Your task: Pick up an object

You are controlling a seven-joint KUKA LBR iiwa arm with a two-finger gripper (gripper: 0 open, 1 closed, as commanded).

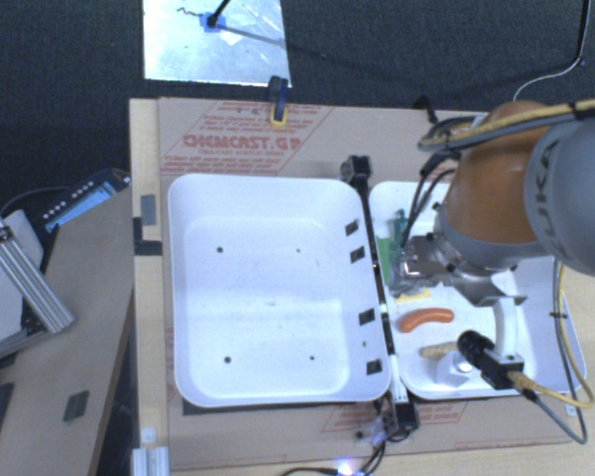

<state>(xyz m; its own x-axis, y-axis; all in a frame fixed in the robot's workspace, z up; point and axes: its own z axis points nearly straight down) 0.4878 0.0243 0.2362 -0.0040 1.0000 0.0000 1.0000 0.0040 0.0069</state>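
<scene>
Two white bins sit side by side in the camera view, on a brown board [243, 132] with red letters. The left bin [268, 296] is the big one. The right bin [424, 379] is where my arm [496, 186] comes in from the right, with its orange band up over the bin.

My gripper [409, 266] hangs low over the left part of the right bin, close to the wall between the two bins. I cannot tell if it is open or closed, because my own wrist hides it from above. I see nothing held in it.

The orange thing [426, 318] lies flat on the floor of the right bin, just below my gripper in the picture and not touching it. It is long and round at the ends, like a little sausage. Its long side runs left to right across the picture, with a soft bend, and the right end sits a bit higher than the left.

A smaller tan thing [436, 350] lies near it, a little closer to the front wall. It also points left to right.

A green thing [398, 228] peeks out at the back of the right bin, partly hidden by my arm.
</scene>
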